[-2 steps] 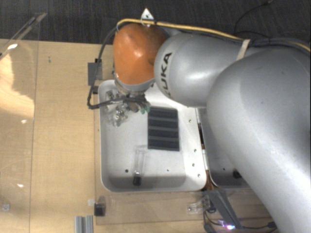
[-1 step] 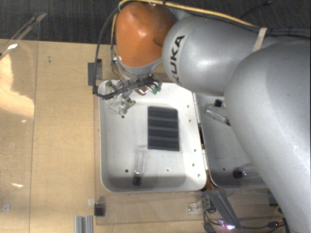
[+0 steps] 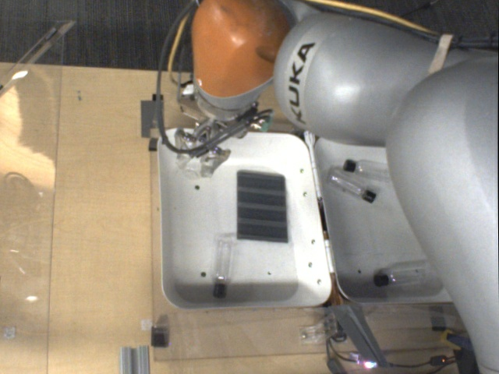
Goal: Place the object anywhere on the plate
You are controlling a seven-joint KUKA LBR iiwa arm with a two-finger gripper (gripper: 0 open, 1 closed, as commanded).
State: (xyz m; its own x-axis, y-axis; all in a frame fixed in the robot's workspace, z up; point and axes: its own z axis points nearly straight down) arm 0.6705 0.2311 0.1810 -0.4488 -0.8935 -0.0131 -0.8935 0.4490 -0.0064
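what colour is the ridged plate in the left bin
Dark grey, nearly black, with horizontal ridges; the plate shows in the camera view.

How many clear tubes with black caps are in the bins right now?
3 clearly: one tube near the left bin's front edge, one in the right bin's upper part, one near its front. A clear thing under the gripper may be another; the arm could hide more.
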